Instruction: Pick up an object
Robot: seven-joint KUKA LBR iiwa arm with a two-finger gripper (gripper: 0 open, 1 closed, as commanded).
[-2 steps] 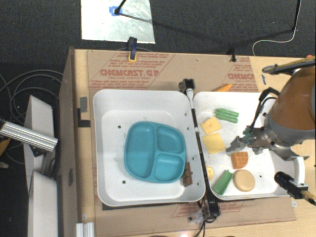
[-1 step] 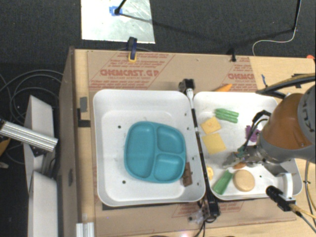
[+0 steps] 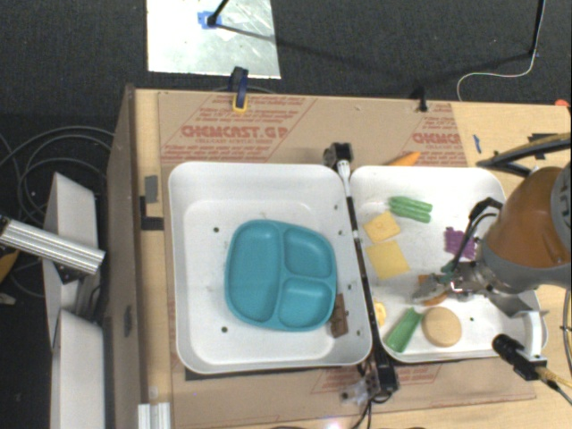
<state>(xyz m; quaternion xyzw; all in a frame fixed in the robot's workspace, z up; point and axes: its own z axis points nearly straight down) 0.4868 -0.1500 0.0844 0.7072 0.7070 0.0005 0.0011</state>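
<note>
Left bin [image 3: 192, 266]: a teal divided plate [image 3: 280, 275] lies near the bin's centre, toward its right wall. A small brown piece [image 3: 340, 315] sits at the plate's lower right, against the bin's right wall.

Right bin [image 3: 483, 184]: along its left side lie two yellow slabs, the smaller [image 3: 382, 228] above the larger [image 3: 388, 259]. A green ridged piece [image 3: 410, 207] lies near the far edge, just above and right of the smaller slab. A small yellow bit [image 3: 380, 312] rests against the left wall near the front. A green stick [image 3: 403, 329] lies tilted at the front edge, with a tan disc [image 3: 441, 326] just beside it on the right. A purple piece [image 3: 457, 240] sits toward the right wall, partly behind a cable.

The arm [image 3: 536, 231] enters over the bin's right wall. The gripper [image 3: 438, 289] hangs low just above the disc and right of the larger slab. Nothing is visibly between its fingers; how far they stand apart cannot be made out.

An orange piece [image 3: 404, 159] lies on the bench beyond the bin's far edge.
</note>
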